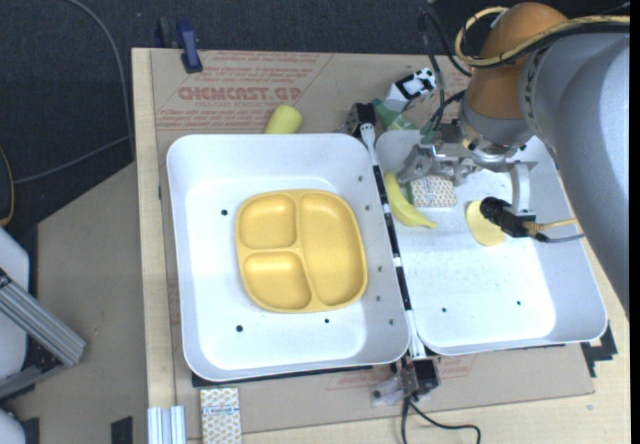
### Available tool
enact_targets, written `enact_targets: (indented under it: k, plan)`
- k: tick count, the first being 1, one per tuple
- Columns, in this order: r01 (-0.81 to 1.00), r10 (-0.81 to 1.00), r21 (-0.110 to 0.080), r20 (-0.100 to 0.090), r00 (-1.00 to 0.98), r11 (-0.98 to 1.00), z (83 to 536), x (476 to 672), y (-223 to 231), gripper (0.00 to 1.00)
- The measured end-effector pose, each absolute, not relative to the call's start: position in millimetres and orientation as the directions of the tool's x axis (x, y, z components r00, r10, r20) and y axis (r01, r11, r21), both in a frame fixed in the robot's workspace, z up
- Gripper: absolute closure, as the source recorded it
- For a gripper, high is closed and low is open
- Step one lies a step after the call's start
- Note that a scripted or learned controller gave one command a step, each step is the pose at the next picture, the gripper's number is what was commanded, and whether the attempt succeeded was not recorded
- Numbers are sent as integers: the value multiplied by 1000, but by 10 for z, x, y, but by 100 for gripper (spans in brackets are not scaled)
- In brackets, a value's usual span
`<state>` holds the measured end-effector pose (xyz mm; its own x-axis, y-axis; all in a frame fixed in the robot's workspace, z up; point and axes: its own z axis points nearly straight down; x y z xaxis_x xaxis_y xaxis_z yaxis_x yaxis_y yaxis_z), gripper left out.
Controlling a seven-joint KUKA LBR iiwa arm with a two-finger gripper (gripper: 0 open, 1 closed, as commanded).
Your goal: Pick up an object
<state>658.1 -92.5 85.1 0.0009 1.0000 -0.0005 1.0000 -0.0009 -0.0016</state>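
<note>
— where's your pincer sitting?
— my pincer (437, 170) is down in the right bin (520, 317), in the upper left corner as the camera sees it. my arm comes in from the right, with the orange band (505, 62) just above the wrist.
— apart or together?
— i can't tell. the wrist hides too much from this slant.
— what could you pick up?
— a small patterned pad (433, 195) lies flat on the bin floor, right under my pincer. whether i'm touching it, i can't make out. just to its left a banana (405, 207) lies along the bin's left wall, its tip pointing down and to the right. on the pad's other side, near but apart from it, is a pale yellow round piece (481, 233).
— and the left bin (200, 182)?
— it has a yellow divided plate (300, 250) in the middle, with three compartments. it's well apart from my pincer.
— anything outside the bins?
— a short yellow piece (284, 119) rests on the cardboard sheet (230, 92), just above the left bin's top edge. a blue clamp (187, 45) grips the sheet's far edge. another small patterned pad (220, 413) lies below the left bin, at the near edge.
</note>
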Motion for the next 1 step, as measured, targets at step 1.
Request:
enact_targets:
  k: [1]
  plan:
    - [1000, 1000, 0, -1, 0, 0, 951, 6585, -926, 100]
